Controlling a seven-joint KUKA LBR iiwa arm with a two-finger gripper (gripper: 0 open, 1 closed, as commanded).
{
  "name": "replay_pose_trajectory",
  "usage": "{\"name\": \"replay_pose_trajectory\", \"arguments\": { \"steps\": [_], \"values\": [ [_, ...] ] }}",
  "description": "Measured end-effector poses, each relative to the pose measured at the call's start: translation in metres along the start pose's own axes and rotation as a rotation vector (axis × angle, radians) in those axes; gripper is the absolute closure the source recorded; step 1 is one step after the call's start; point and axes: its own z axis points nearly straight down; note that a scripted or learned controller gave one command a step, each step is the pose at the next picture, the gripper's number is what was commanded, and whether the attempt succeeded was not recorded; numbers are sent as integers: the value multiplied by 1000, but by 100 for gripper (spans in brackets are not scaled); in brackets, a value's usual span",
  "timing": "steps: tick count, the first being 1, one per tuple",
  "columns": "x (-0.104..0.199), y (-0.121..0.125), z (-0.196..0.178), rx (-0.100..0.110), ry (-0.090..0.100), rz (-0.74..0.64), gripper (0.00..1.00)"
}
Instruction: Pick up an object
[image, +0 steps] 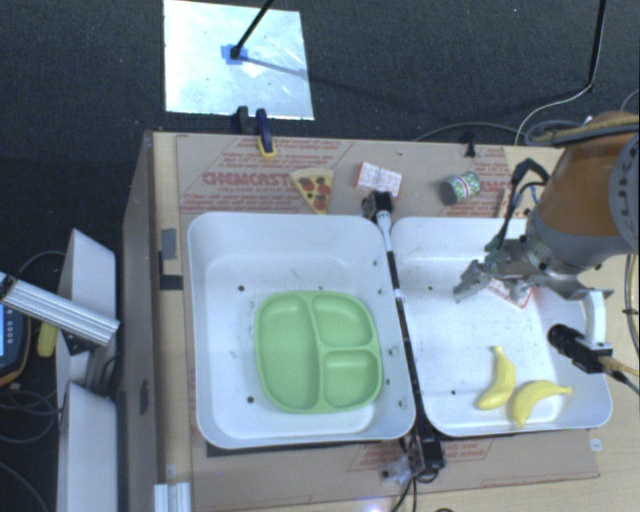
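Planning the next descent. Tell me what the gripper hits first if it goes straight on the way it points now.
The gripper points left and down over the right bin; it would probably meet that bin's bare white floor first. The bananas lie off that line. Depth is unclear.

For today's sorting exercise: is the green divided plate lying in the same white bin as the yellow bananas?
No: the green divided plate lies in the left bin, while the yellow bananas lie in the right bin.

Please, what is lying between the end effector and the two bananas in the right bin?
Nothing lies there. In the camera view, the stretch between the end effector and the bananas is bare white floor of the right bin.
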Motion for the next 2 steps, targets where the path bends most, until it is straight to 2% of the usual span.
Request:
{"name": "replay_pose_trajectory", "arguments": {
  "steps": [1,2],
  "values": [
    [-67,-55,-26,0,-1,1,0],
    [-55,-62,7,1,0,1,0]
  ]
}}
